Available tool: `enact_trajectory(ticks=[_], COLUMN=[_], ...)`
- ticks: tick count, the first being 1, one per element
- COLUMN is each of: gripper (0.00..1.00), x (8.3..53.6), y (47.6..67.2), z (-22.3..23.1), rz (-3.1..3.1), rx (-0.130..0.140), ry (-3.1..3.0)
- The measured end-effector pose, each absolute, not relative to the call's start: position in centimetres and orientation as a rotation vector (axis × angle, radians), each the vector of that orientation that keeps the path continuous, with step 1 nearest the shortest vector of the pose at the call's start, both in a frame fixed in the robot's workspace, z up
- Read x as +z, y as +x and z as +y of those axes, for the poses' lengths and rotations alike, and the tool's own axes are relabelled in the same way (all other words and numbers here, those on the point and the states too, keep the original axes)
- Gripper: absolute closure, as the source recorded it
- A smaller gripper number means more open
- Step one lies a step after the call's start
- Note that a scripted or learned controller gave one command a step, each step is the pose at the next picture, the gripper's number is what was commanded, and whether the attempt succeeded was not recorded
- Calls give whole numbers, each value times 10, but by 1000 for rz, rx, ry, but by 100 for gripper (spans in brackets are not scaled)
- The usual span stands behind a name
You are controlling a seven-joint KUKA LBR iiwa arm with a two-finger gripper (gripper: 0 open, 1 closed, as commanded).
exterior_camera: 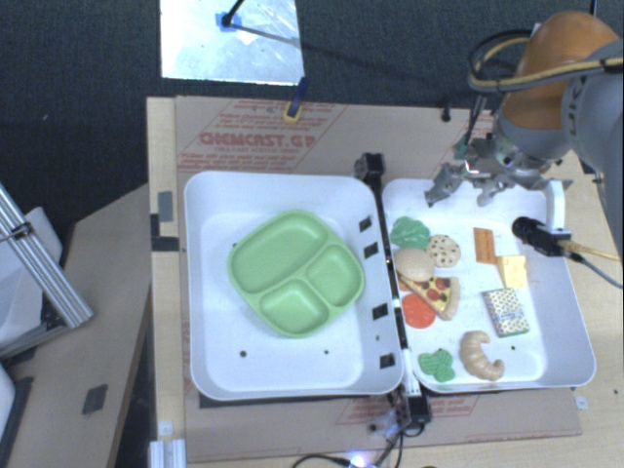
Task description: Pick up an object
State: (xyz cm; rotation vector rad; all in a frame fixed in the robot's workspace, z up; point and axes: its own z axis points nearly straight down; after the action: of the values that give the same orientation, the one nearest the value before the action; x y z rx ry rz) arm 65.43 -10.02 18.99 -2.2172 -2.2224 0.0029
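My gripper (pixel 456 197) hovers over the back edge of the right bin (pixel 575 344), open, with nothing between its fingers. Toy food lies in that bin below it: a green lettuce leaf (pixel 409 232), a cookie (pixel 444 251), a bun (pixel 412 263), a pizza slice (pixel 440 294) and a red tomato slice (pixel 418 312). Further right are an orange cracker (pixel 485 245), a yellow cheese piece (pixel 512 272) and a patterned packet (pixel 506 312). A croissant (pixel 481 355) and a green broccoli piece (pixel 437 364) lie at the front.
A green divided plate (pixel 295 273) lies in the left bin (pixel 210 359). A black divider (pixel 382 261) runs between the bins. A shiny sheet (pixel 234 27) lies beyond the bench at the back.
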Motion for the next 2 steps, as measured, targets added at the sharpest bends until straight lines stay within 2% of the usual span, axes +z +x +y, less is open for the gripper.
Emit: enact_trajectory(ticks=[2], gripper=[0], x=[83], y=[656], z=[-94], rz=[-2226], rx=[-1], ry=[-2216])
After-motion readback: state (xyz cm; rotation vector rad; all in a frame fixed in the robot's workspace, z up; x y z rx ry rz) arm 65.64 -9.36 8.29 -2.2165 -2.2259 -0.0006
